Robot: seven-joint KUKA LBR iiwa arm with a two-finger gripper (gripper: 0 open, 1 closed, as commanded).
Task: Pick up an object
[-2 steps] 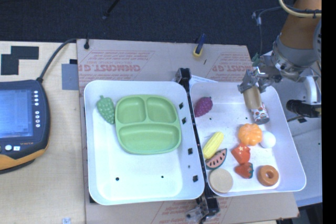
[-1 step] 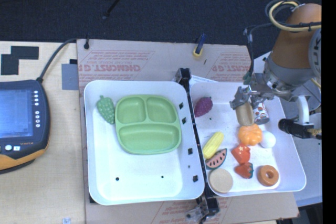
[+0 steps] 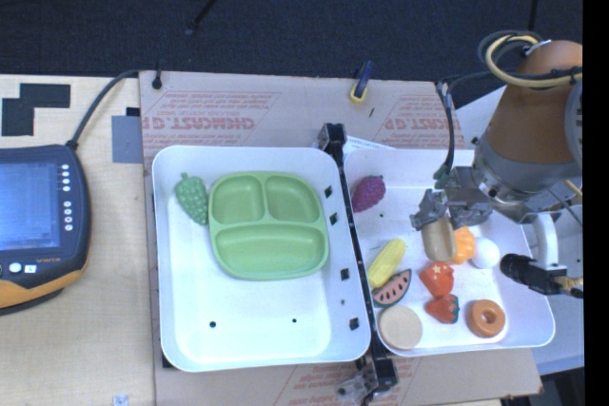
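Over the right bin the gripper hangs low above a cluster of toy food, its tip just beside an orange piece and a white egg; I cannot tell how far it is open or whether it has hold of anything. Nearby lie a corn cob, a watermelon slice, a doughnut and purple grapes, while the left bin bears a green divided plate and green grapes.

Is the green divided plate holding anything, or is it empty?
Empty. The green divided plate shows bare compartments; the green grapes lie beside it in the left bin.
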